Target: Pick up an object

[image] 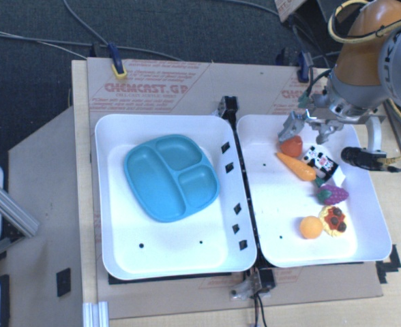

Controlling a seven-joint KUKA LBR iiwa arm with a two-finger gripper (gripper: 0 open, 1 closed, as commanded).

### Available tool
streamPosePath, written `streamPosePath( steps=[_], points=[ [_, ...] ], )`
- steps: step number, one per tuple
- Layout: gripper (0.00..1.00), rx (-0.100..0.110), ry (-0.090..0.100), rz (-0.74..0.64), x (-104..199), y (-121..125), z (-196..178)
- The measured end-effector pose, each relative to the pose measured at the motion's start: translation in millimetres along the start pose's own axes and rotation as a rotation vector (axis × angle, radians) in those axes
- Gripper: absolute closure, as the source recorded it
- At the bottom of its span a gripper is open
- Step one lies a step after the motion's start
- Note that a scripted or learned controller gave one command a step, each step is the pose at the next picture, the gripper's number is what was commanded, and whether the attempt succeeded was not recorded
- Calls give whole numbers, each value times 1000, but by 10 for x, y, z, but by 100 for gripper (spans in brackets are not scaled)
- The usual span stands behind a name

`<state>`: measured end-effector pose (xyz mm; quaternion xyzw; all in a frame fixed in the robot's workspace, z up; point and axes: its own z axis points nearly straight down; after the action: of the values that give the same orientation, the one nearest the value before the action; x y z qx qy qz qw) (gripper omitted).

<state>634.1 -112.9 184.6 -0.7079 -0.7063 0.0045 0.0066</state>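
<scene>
My gripper (pixel 310 127) hangs over the far part of the right bin (pixel 269 203), open, with nothing between its fingers. Just under its left finger (pixel 292 124) lies a red toy fruit (pixel 292 146). An orange carrot (pixel 296 166) lies slanted right in front of that fruit. A small black-and-white toy (pixel 320 161) sits beside the carrot, below the right finger. Nearer the front are a purple grape bunch (pixel 331 195), an orange ball-shaped fruit (pixel 311 227) and a yellow-and-red piece (pixel 335 221).
The left bin (pixel 119 244) holds a blue divided plate (pixel 171 176). A black-clipped divider (pixel 236 176) runs between the bins. The right bin's left half is bare white floor. The arm reaches in from the upper right.
</scene>
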Motion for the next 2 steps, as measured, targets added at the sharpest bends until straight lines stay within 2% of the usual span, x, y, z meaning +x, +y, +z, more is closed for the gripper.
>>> streamPosePath(
  steps=[1,2],
  points=[
    [0,-15,-2,-3,3,32,-83],
    [0,-9,-1,-4,93,89,458]
  ],
)
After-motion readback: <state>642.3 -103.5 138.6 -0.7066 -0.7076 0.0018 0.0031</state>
